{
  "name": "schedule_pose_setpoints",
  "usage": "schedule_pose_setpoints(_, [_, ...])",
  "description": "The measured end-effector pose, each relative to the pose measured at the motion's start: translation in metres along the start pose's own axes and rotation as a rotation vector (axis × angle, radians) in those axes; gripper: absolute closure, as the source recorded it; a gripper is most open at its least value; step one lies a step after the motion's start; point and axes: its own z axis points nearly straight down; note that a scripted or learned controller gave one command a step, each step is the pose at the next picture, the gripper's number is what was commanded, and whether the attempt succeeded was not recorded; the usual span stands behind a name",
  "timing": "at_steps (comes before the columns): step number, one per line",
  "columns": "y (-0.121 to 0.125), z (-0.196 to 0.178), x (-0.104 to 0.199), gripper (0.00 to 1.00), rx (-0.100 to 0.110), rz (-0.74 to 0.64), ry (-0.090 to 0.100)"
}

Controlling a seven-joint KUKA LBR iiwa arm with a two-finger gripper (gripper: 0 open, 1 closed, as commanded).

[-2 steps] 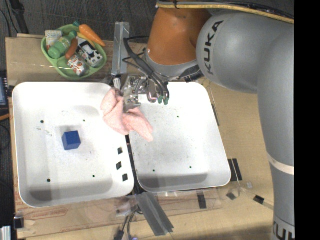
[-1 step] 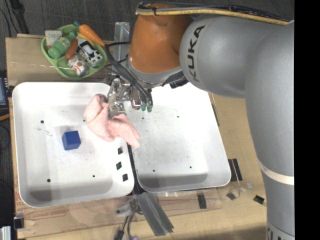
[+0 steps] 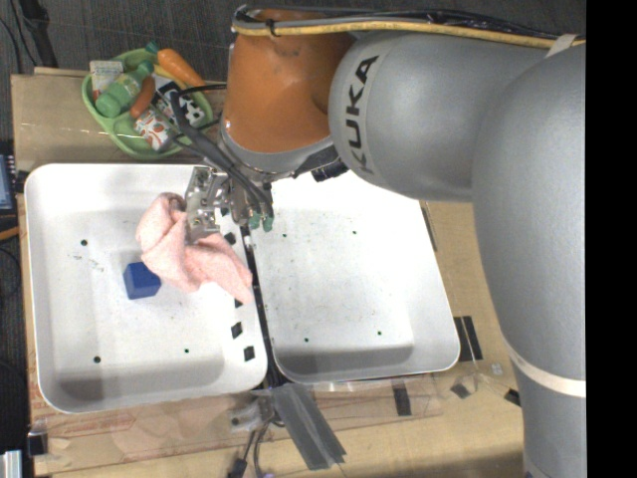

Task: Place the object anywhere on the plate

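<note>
A pink cloth (image 3: 191,252) hangs bunched in the left white bin (image 3: 60,297), its top edge pulled up between the fingers of my gripper (image 3: 196,223). The gripper is shut on the cloth's upper fold, near the bin's right wall. The cloth's loose tail trails down and to the right toward the divider between the bins. A small blue block (image 3: 142,281) lies on the left bin's floor, just left of the cloth and apart from the gripper.
The right white bin (image 3: 348,297) lies beside the left one. A green bowl (image 3: 105,116) with toy vegetables and packets sits behind the left bin. The arm's orange band (image 3: 279,78) and grey body cover the upper right.
</note>
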Motion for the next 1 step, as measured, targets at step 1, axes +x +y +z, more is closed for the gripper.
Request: schedule_pose_setpoints(1, [-0.0002,-0.0002,-0.0001,0.0,0.0,0.0,0.0])
